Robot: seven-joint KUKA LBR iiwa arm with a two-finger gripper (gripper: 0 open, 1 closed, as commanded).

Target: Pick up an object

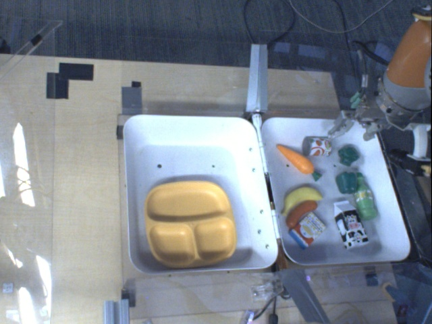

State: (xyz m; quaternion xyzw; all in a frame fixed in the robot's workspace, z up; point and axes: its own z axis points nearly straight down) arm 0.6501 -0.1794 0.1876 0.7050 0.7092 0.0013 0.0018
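Note:
The right bin (398, 238) holds several small items. An orange carrot (295, 158) lies near its left wall, with a small can (318, 146) just beyond it. Two dark green pieces (348, 155) (348, 181) and a light green bottle (365, 204) sit along the right side. A yellow banana (302, 196), a red-brown piece (299, 212), a red and white packet (310, 227) and a cow-patterned carton (350, 227) fill the front. My gripper (354, 127) hangs over the bin's back edge, above the can and the upper green piece, open with nothing between its fingers.
The left bin (142, 154) contains a yellow divided tray (191, 222) at its front. A metal divider post (258, 79) stands between the bins at the back. Black cables (270, 19) run behind the bench.

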